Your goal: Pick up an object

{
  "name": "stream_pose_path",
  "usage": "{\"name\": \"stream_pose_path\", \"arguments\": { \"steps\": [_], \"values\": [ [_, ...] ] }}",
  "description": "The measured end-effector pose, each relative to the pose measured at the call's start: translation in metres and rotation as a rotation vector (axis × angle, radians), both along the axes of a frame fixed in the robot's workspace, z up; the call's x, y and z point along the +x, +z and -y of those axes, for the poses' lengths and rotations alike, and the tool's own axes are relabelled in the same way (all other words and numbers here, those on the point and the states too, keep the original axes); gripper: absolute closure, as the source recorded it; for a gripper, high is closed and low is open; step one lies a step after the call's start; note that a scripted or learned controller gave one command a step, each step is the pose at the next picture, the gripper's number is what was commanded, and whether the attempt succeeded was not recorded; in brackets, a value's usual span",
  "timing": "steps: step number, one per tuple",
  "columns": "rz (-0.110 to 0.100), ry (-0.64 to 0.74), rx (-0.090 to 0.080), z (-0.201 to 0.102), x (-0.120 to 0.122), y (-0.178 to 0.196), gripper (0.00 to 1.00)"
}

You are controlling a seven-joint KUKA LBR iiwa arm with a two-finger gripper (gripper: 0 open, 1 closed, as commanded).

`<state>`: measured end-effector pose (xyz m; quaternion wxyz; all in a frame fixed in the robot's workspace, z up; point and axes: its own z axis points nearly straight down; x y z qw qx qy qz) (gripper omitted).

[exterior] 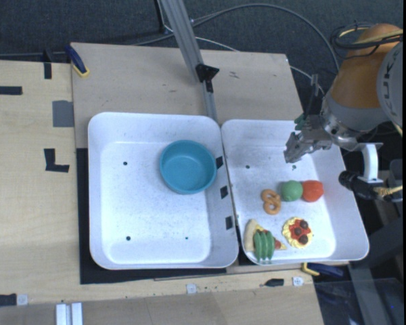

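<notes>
You see a wooden counter (149,80) bearing two white bins: the left bin (108,181) holds one blue bowl (187,166). The right bin (257,141) holds five toy foods, green ball (291,191) among them. The hand (292,153) hovers above them; you cannot tell its grip. Dark carpet (54,12) lies behind.

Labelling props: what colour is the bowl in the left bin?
Blue, a teal-leaning shade: the bowl, seen in the camera view.
</notes>
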<state>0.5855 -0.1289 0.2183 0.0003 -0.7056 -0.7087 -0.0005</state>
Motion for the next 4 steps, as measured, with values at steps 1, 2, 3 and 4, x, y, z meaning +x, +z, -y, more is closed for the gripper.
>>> {"name": "stream_pose_path", "arguments": {
  "steps": [1, 2, 3, 4],
  "values": [
    [-0.001, -0.001, 0.0, -0.048, -0.014, -0.009, 1.0],
    [0.0, 0.0, 0.0, -0.101, -0.039, -0.001, 1.0],
    [0.0, 0.001, 0.0, -0.154, -0.055, 0.012, 1.0],
    [-0.002, 0.001, 0.0, -0.209, -0.07, 0.002, 1.0]
  ]
}}
